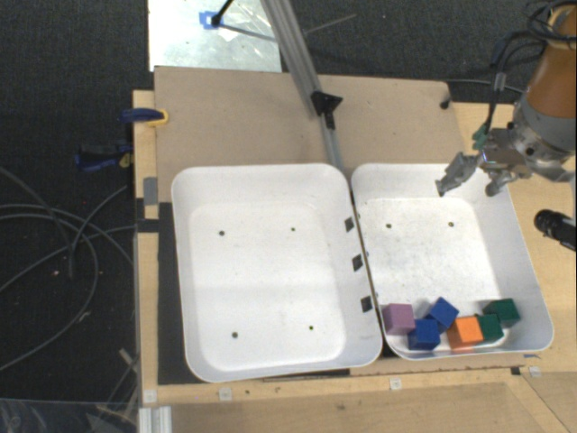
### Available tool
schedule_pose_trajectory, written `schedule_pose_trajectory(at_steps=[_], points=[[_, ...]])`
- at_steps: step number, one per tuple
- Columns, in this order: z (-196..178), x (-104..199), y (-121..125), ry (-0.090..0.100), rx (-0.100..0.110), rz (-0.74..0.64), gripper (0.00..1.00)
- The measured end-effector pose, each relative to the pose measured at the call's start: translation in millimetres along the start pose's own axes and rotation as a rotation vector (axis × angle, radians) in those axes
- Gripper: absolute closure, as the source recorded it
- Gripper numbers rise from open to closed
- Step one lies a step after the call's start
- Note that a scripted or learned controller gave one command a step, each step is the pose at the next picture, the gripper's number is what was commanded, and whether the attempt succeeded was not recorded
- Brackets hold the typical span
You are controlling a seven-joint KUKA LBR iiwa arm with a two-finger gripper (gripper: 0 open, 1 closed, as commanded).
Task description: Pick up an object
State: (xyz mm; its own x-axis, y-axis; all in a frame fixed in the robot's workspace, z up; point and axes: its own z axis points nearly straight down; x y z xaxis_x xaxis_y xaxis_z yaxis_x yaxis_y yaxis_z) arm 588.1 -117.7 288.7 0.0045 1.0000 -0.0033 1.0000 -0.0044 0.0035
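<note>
Several small blocks lie bunched at the near edge of the right bin: a purple block, two blue blocks, an orange block and a green block. My gripper hangs over the far right corner of that bin, well away from the blocks. Its two fingers are spread apart, with nothing between them.
The left bin sits beside the right one, joined along a seam with black clips. A grey pole slants down to the far edge between the bins. Cables and clamps lie left of the bench.
</note>
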Motion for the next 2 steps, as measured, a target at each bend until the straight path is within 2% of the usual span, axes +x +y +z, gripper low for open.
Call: schedule_pose_trajectory(at_steps=[1, 2], points=[[183, -55, -36, 0.004, 0.010, -0.003, 0.00], [86, -5, -48, 0.003, -0.006, -0.014, 0.00]])
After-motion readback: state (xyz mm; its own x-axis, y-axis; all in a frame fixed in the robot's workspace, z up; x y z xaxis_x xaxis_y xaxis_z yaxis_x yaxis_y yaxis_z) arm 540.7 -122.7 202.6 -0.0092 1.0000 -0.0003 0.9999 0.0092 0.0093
